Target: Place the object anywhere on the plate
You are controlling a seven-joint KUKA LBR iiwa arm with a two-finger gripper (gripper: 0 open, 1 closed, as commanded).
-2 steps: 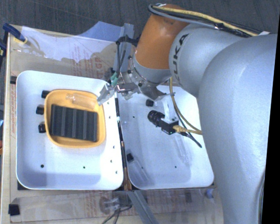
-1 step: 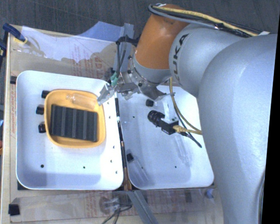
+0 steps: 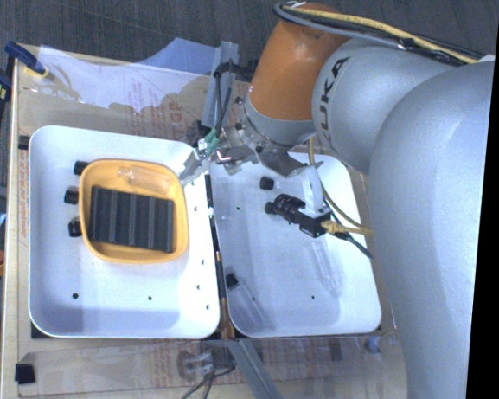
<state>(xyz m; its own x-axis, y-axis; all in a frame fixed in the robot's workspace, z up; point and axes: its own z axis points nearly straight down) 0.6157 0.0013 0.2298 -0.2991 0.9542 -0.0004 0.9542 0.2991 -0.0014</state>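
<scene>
Pincer (image 3: 194, 159) over the yellow plate's (image 3: 136, 210) corner, grip state impossible to tell, rounded-square glossy plate with dark ribbed centre, smooth white left bin (image 3: 110, 308).

The grey arm (image 3: 409, 165) reaches in from the right, orange band up, hand (image 3: 203, 157) pointing left.

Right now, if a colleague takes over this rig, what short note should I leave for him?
Gripper: above the seam between the two bins, at the plate's far right corner; finger state unclear, nothing visibly held.
Plate: yellow, with a dark ribbed insert, lying in the left bin.
Small dark object: lying in the right bin.
Done: no object visibly placed on the plate.
Left: pick an object and set it on the plate.
</scene>
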